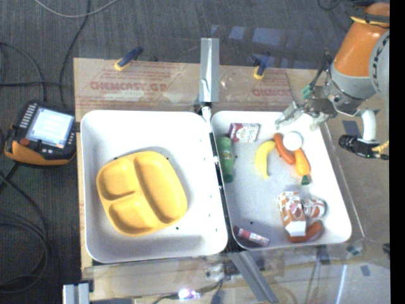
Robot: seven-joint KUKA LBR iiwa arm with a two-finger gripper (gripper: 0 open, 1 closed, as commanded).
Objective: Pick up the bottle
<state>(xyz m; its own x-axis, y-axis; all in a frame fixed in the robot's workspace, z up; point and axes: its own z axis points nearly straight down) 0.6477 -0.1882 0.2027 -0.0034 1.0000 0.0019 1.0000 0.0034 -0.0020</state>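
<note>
The green bottle (225,158) lay on its side in the right bin (335,189), hard against that bin's left wall, long axis running roughly along the wall. Its darker end pointed toward the near side of the bench.

The gripper (297,113) hung above the far right corner of the same bin, fingers spread apart with nothing between them — well apart from the bottle. Just below it sat a white round lid-like object (292,140) on top of a carrot (297,159), with a banana (264,158) beside them.

Other clutter: a small red-and-white packet (244,132) near the bottle's far end, a patterned carton (290,209) and a sausage-like item (305,232) in the near right corner, a small dark red tube (252,236) at the near edge. The left bin (88,170) held a yellow divided tray (142,190).

Handling judgement: the bottle looked small, rigid plastic, probably light; smooth rounded sides likely slippery, and it may roll if nudged. The best hold seemed to be across the mid-body, fingers closing perpendicular to its length. The wall is the difficulty — little room appeared to be left for a finger on that side, so the grasp could glance off or push the bottle along the wall.
</note>
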